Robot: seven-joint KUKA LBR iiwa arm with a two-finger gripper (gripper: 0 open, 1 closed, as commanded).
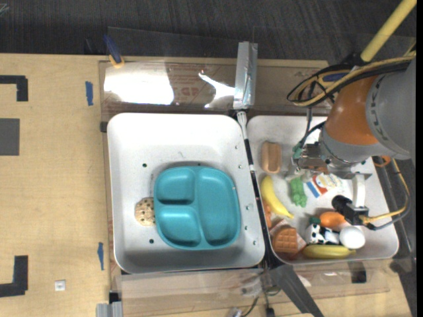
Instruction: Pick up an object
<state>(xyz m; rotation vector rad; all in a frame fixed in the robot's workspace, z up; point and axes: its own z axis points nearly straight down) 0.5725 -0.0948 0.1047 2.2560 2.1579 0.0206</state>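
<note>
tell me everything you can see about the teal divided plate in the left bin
The teal plate is a rounded-square tray that looks like matte plastic, moulded into three compartments: one wide section along the top and two smaller ones below. It lies flat and right way up, turned a little askew, on the floor of the left bin, toward the near side. Nothing lies in its compartments. A round speckled cookie sits against its left edge.

teal tray point(196, 207) | white bins point(125, 177) | yellow banana point(274, 200) | speckled cookie point(145, 211)
</note>
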